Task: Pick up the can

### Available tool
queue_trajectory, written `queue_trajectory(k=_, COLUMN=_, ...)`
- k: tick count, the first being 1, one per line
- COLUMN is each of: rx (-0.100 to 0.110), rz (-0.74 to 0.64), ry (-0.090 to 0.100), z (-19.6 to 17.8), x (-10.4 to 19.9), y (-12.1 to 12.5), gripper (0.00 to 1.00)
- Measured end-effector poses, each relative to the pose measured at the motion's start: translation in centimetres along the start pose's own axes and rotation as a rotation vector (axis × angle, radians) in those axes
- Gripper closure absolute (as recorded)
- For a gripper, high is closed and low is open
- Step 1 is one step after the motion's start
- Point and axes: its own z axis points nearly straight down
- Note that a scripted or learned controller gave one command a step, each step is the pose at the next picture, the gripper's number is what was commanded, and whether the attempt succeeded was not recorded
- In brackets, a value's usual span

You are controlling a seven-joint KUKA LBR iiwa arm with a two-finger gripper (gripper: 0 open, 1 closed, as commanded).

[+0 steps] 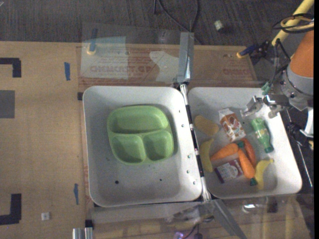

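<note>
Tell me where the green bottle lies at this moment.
The green bottle lies in the right bin, near its far right side, just below the gripper and to the right of the small carton.

The can point(229, 172) is a small one with a dark red body and a pale label on the side that faces up. It seems to lie on its side, tilted a little in the view, on the floor of the right bin point(291, 183), in the part nearest to the camera. The orange carrot point(233, 152) lies just above it and touches it, and the yellow banana point(262, 170) is near on its right.
</note>
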Motion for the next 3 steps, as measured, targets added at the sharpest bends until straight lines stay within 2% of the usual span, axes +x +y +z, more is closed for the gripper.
queue_trajectory(k=1, rx=-0.003, rz=-0.001, ry=-0.001, z=-1.1, x=0.0, y=0.1, gripper=1.00)
queue_trajectory(k=2, rx=-0.001, rz=-0.201, ry=-0.001, z=-1.8, x=-4.0, y=-5.6, gripper=1.00)
queue_trajectory(k=3, rx=-0.002, rz=-0.342, ry=-0.001, z=-5.1, x=-5.2, y=-9.2, gripper=1.00)
